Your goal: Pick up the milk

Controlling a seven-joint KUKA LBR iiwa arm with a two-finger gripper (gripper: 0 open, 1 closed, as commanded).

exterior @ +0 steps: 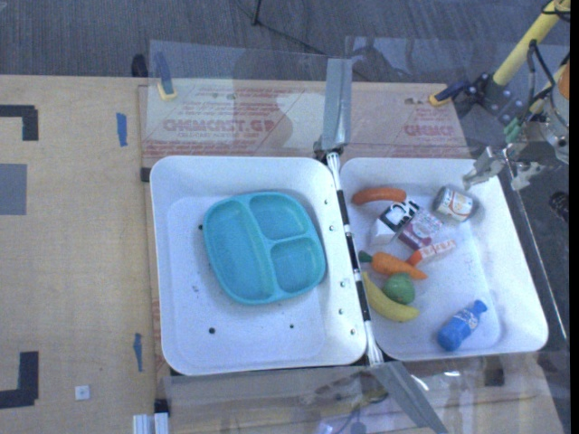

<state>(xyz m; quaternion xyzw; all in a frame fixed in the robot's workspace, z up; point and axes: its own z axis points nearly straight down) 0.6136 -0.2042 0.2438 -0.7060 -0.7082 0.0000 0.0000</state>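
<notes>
The milk (397,216) is a small white carton with black patches, lying in the right bin (525,278) near its far left, just below a carrot (379,194). A purple-pink box (417,232) touches its right side. My gripper (498,172) hangs over the far right corner of the right bin, right of and a little beyond a silver can (454,204). Its fingers are open with nothing between them. The milk lies well to the left of the gripper, past the can.
In the right bin also lie a second carrot (394,263), a green fruit (399,288), a banana (391,302), a snack bar (435,250) and a blue bottle (461,325). The left bin (181,269) holds a blue divided plate (262,247).
</notes>
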